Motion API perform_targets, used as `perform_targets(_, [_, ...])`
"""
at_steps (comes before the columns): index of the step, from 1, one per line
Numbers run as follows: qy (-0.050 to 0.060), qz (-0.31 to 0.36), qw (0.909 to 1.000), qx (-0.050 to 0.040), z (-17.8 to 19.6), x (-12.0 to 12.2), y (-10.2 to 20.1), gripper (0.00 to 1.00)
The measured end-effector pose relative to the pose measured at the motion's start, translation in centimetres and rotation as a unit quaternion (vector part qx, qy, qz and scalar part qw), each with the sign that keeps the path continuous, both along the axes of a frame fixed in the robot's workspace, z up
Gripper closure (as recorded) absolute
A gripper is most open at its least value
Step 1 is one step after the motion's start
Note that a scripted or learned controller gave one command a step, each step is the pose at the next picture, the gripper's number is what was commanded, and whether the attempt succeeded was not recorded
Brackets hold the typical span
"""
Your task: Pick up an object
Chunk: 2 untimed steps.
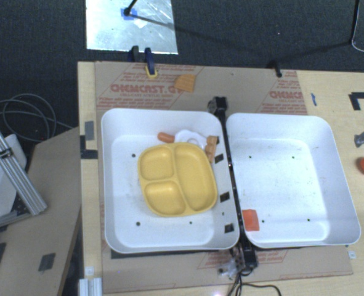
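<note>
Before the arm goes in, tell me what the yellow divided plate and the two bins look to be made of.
Yellow divided plate: probably moulded plastic, matte; even colour, soft rounded compartment ridges, no sharp glints. Left bin and right bin: likely thin formed plastic, smooth and slightly glossy; rounded corners, uniform white walls. Neither is certain from this view.

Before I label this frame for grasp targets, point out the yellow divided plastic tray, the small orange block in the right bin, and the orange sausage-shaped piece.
Yellow divided plastic tray [177, 179]: camera view, centre ridge.
Small orange block [250, 220]: camera view, top face.
Orange sausage-shaped piece [166, 137]: camera view, middle.
</note>
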State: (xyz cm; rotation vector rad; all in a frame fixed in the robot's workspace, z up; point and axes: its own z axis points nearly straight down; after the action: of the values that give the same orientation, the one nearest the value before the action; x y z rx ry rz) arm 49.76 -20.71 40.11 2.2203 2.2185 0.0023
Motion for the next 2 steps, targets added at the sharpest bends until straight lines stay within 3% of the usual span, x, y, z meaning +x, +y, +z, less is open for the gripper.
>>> perform_targets(1, [0.000, 0.001, 1.0000, -0.0004, -1.3, -1.1, 0.0, 0.00])
perform_targets(2, [-0.002, 0.003, 1.0000, -0.0010, 3.9, -1.1, 0.1, 0.00])
